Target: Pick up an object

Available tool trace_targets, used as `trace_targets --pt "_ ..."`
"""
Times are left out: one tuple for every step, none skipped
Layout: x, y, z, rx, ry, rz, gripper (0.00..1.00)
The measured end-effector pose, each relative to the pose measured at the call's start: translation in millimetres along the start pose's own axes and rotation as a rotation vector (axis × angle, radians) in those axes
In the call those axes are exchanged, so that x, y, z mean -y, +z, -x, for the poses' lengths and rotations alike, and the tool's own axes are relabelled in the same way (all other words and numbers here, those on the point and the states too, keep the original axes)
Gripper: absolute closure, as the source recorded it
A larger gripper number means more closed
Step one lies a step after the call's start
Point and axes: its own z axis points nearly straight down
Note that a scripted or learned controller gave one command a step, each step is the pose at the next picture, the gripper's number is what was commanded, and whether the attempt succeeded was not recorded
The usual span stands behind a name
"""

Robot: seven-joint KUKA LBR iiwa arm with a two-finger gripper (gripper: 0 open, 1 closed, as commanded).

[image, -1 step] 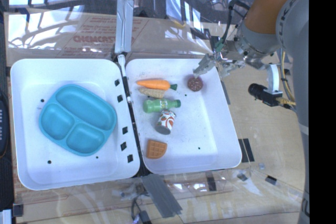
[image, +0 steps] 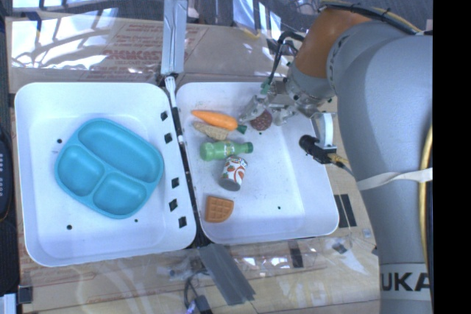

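Note:
My gripper [image: 260, 112] is low over the back of the right bin [image: 309, 195], right beside a small dark red-brown object [image: 262, 122]. Whether it holds that object cannot be made out. An orange carrot [image: 215, 118] lies just left of the gripper, its tip close to it. Below the carrot is a pale yellow corn cob [image: 211, 131]. A green bottle [image: 224, 150] lies on its side, then a small red and white can [image: 233, 173]. A brown waffle [image: 218, 208] sits near the front left corner.
The left bin [image: 37, 232] holds a blue divided plate [image: 109, 167]. A raised divider [image: 180, 158] separates the two bins. The grey arm [image: 383, 121] with its orange band covers the right bin's right side. Bare floor shows in the right bin's front right.

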Motion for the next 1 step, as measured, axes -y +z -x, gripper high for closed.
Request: trace_targets --pt "-1.0 -11.3 -1.1 0.0 -0.006 0.001 1.0"
